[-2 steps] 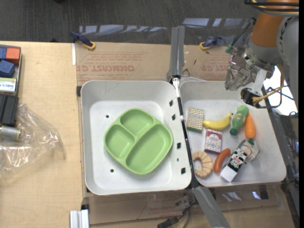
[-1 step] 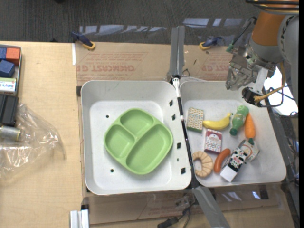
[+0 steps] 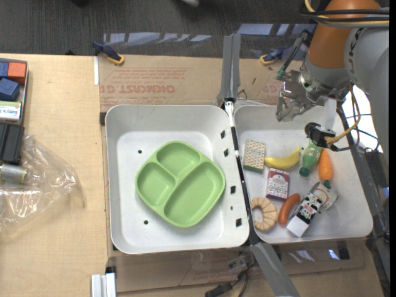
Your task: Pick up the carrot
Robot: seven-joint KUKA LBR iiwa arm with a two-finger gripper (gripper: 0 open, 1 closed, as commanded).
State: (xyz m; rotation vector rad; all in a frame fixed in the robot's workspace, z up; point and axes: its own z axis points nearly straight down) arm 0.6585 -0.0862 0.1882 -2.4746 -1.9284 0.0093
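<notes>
At the far left, on the wooden bench (image 3: 55, 228), sit a box of coloured blocks (image 3: 12, 82) and a crumpled clear bag (image 3: 37, 172). Next comes the left bin (image 3: 117, 184), which holds a green divided plate (image 3: 179, 183) near its middle, with bare white floor all around the plate. Brown cardboard (image 3: 161, 82) lies behind both bins.

The right bin (image 3: 356, 224) is crowded along a band from its left wall to its right side. A speckled cracker (image 3: 253, 154) lies nearest the divider, with a pretzel-like ring (image 3: 265, 213) toward the front. A banana (image 3: 282, 161) lies beside the cracker, a small red-and-white box (image 3: 278, 184) below it, and a red sausage (image 3: 288, 208) just beside the box. A cow-print carton (image 3: 311, 210) lies tilted near the front right. A green bottle (image 3: 309, 159) stands touching the banana's right end, and the carrot (image 3: 325, 166) lies just right of it, upright in the view, close to the bin's right wall. The back left part of this bin's floor is bare.

The gripper (image 3: 291, 109) hangs over the bin's back edge, up and left of the carrot and well apart from it, touching nothing visible. Its dark fingers point down and hold nothing; whether they are spread or closed cannot be told. A black cable (image 3: 325, 135) loops down from the wrist above the bottle.
</notes>
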